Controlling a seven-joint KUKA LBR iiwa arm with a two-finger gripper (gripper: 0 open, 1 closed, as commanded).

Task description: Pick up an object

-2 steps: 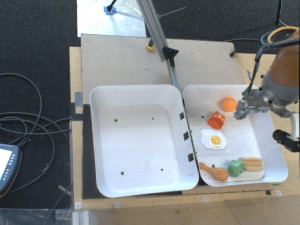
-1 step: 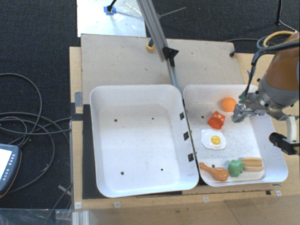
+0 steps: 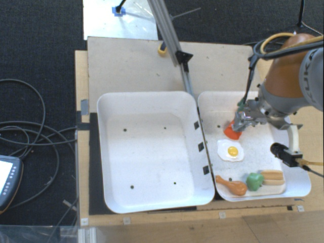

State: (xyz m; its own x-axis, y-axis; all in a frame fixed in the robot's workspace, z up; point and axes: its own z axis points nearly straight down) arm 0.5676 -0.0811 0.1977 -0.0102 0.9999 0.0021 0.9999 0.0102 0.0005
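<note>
the claw (image 3: 242,121) hangs low in the right bin (image 3: 210,105), at its far middle, right over an orange-red object (image 3: 232,132); whether its fingers are parted or have the object between them cannot be told. just nearer lies a fried egg toy (image 3: 231,152). along the bin's near edge sit a chicken drumstick (image 3: 232,185), a green piece (image 3: 254,180) and a hot dog bun (image 3: 272,176). the left bin (image 3: 109,105) sits alongside on the table (image 3: 126,59).

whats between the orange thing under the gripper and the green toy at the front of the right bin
The fried egg toy lies between them in the camera view: below the orange object and up-left of the green toy.
</note>
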